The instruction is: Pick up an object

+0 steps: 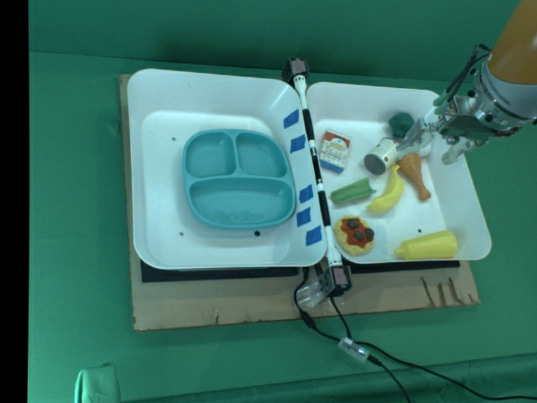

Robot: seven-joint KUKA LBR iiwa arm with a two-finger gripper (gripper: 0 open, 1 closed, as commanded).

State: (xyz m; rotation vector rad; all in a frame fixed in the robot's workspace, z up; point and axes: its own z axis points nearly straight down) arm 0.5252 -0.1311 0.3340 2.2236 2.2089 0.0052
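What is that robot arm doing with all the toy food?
The grey arm's gripper hovers over the right white bin, near a toy chicken drumstick and a small white can. It holds nothing between its fingers. A yellow banana lies there too. A teal divided plate sits in the left white bin.

Arm [513, 53]: enters at the upper right of the frame, orange band above a grey wrist.
Pose: slants down and to the left.
Gripper [436, 137]: at right centre, pointing lower left.
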